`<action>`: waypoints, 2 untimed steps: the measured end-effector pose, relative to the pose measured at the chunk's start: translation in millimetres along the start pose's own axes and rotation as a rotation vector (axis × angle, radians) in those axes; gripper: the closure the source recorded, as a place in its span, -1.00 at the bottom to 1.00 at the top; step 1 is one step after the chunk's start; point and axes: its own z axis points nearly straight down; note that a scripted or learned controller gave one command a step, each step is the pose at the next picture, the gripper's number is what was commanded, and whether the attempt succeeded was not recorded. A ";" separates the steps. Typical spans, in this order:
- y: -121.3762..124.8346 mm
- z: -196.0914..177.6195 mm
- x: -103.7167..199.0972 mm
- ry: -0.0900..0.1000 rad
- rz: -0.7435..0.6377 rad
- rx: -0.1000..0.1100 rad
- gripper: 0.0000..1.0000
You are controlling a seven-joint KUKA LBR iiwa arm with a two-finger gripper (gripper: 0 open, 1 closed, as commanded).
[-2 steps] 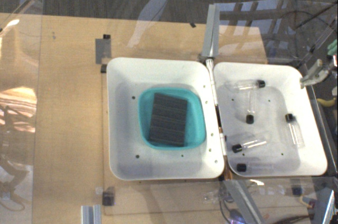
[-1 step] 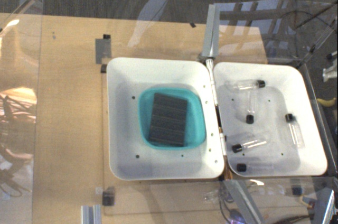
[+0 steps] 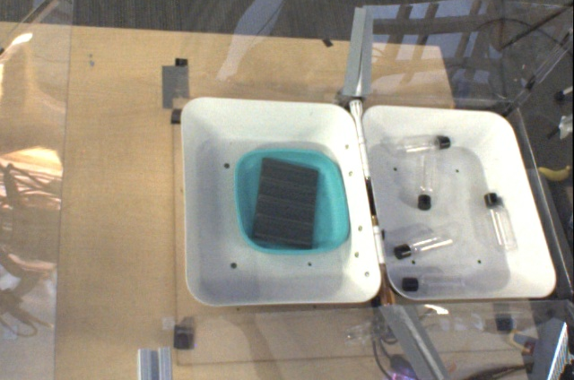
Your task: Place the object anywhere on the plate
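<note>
A teal plate lies in the middle of the left white bin. A dark grey ribbed rectangular block rests flat on the plate, its long side running near to far. In the right white bin lie several clear plastic tubes with black caps: one at the far side, one in the middle, one at the right and one at the near left. A loose black cap sits near that bin's front edge.
Both bins stand side by side on a wooden bench. A metal post rises behind the seam between them. Clear panels and framing stand at the back right. Small black brackets sit by the left bin's corners.
</note>
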 end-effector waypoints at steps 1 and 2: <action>-0.1 0.3 0.0 0.000 0.112 0.001 -1.00; 0.1 0.4 -0.9 0.000 0.235 0.002 -1.00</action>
